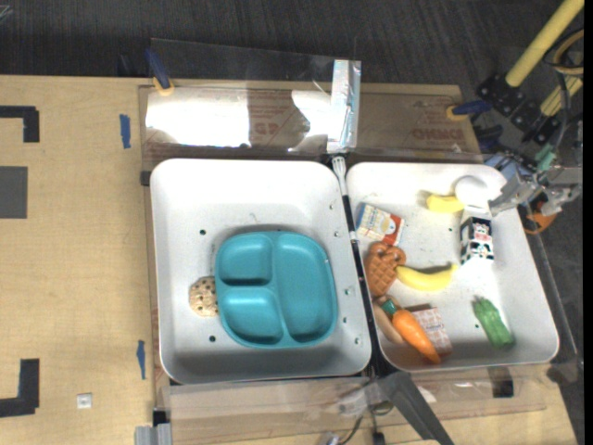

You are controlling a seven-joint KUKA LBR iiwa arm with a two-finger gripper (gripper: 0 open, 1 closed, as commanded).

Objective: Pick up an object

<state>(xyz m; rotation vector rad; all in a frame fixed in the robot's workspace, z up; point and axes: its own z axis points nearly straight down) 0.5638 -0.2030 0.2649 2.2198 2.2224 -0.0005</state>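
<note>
Banana [427, 278] mid right bin [542, 295], well apart from gripper [509, 196].

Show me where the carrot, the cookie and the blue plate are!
carrot [414, 333]: camera view, middle of its orange body, in the right bin.
cookie [202, 296]: camera view, its visible face, beside the plate's left edge.
blue plate [275, 286]: camera view, the ridge between its compartments, in the left bin.
</note>
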